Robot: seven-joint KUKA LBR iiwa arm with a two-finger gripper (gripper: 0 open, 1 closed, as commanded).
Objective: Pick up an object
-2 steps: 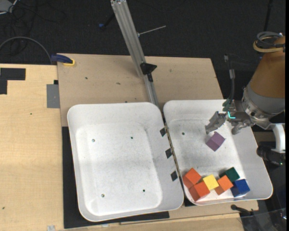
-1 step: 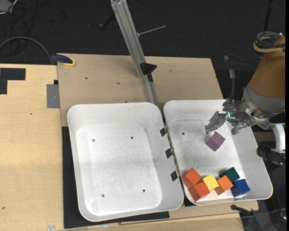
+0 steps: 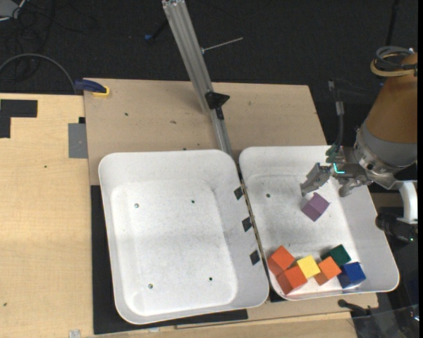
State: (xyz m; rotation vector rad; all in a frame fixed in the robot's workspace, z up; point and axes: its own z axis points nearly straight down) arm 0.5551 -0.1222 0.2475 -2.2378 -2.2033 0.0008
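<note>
A light wood worktop (image 3: pixel 162 118) bears two white bins (image 3: pixel 127 171) against a dark floor; the pincer (image 3: pixel 333 178) hangs wide above a purple cube (image 3: pixel 314 207).

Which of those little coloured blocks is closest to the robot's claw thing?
The purple block, lying alone just below the end effector. The other blocks sit clustered at the near edge of the right bin.

Purple cube (image 3: pixel 315 207), white bins (image 3: pixel 127 171)

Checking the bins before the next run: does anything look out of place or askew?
Only the purple block: it lies tilted and apart, mid right bin, below the gripper, while the other blocks huddle at the near edge.
</note>
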